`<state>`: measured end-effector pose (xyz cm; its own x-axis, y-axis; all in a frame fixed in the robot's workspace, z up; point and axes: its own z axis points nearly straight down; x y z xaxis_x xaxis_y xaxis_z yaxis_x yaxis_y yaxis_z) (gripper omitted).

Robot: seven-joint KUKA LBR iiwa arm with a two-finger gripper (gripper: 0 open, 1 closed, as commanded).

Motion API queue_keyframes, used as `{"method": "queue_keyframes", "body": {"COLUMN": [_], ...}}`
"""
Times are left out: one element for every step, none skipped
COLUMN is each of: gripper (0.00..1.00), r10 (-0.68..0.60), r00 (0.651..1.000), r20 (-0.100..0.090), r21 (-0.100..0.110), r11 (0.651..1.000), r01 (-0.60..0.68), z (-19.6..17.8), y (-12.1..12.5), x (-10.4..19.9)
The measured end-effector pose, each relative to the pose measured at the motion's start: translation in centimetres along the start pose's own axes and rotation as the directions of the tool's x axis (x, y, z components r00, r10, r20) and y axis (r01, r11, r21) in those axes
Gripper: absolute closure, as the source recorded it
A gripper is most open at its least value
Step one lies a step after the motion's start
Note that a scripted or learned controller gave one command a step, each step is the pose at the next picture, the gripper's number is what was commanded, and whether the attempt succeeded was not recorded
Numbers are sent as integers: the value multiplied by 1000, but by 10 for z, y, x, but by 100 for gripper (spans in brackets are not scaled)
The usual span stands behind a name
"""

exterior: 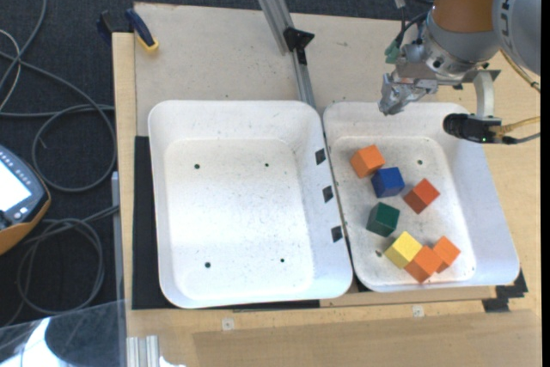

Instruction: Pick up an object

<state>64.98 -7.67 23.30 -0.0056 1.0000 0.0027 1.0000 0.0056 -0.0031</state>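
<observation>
Desk (pixel 215 47) carries left bin (pixel 232 202), right bin (pixel 481 211) with two orange cubes (pixel 368 159), blue cube (pixel 388 180), red, green, yellow and another orange; fingers (pixel 394 103) above its far rim, nothing between them, open/closed unclear.

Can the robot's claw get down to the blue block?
Probably yes. The gripper hangs above the right bin's far edge, and the blue block lies open on top. The orange block sits tight against it, which could crowd the grab.
</observation>
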Motion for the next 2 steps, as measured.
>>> {"method": "queue_keyframes", "body": {"gripper": [100,100], "r10": [-2,-2], "r00": [1000,1000], "r20": [-1,0], "r21": [-1,0], "r11": [1000,1000], "r01": [2,2], "z": [-10,-7], "y": [-15,-27], "x": [60,124]}}
